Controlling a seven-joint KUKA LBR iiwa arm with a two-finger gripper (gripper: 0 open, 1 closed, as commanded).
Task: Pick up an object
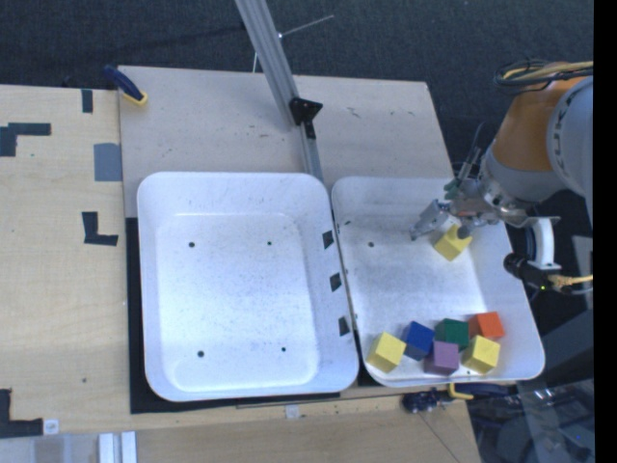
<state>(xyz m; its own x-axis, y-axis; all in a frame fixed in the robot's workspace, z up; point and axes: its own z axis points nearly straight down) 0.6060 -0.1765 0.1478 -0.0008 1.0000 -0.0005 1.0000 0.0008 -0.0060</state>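
My gripper [442,228] hangs over the back part of the right bin [386,258], at the end of the grey arm with its orange band [525,133]. A yellow block [451,247] lies just below and right of the gripper, touching or nearly touching it; the view does not settle whether it is held. Along the bin's front edge sits a cluster: a yellow block [387,351], a blue block [418,339], a green block [451,332], a purple block [444,356], an orange block [489,325] and another yellow block [483,354].
The left bin [231,287] sits beside the right one, their rims meeting in the middle. A slanted metal rail [275,56] runs down from the back to the bins' junction. A blue and yellow tool [125,85] lies on the bench at the back left.
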